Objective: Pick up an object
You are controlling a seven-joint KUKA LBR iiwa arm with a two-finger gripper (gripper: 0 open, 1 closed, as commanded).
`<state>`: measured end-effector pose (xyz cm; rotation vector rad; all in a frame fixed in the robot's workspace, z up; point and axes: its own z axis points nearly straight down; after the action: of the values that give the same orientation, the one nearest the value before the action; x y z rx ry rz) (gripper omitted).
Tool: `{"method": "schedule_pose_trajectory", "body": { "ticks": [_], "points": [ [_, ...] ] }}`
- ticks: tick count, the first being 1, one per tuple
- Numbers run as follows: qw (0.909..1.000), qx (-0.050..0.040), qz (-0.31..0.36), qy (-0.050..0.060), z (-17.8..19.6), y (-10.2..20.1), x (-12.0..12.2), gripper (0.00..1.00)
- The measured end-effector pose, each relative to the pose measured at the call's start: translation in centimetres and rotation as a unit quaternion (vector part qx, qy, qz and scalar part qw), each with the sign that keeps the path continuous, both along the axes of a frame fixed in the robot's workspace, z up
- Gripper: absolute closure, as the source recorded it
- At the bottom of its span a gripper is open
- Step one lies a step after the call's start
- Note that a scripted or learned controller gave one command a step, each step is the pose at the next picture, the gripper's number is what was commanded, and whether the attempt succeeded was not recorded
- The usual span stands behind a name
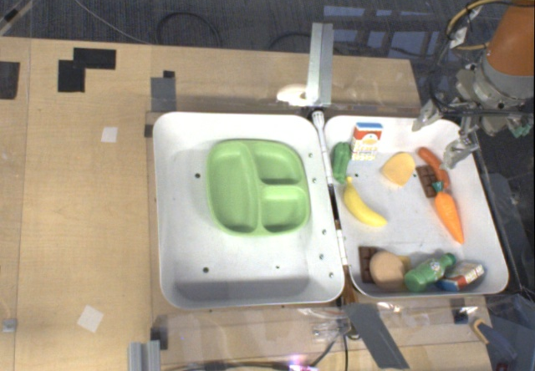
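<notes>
Over the right white bin's (493,219) far right corner, metal two-finger gripper (445,134), fingers spread wide, nothing between them; orange plastic carrot (449,215) lying along the bin's right edge.

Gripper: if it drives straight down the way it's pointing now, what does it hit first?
Probably the red sausage-shaped toy at the right bin's top right; the gripper hangs just above it. Depth is unclear from one slanted view, so it might meet bare bin floor beside it.

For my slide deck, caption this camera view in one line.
Arm at the right bin of toy food, carrot and banana included; green tray in the left bin.
</notes>
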<state>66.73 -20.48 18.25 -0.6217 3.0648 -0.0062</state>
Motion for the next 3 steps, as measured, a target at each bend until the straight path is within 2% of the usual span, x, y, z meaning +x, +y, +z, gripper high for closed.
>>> {"method": "schedule_pose_trajectory", "body": {
  "ticks": [1, 2, 3],
  "points": [
    [0.9981, -0.0021, 0.061, -0.001, -9.1, -0.1, -4.6, 0.00],
    [0.9968, -0.0006, 0.079, 0.001, -9.3, 3.7, -9.5, 0.00],
    [0.9996, 0.0001, -0.030, -0.003, -9.1, 11.5, -11.9, 0.00]
  ]
}}
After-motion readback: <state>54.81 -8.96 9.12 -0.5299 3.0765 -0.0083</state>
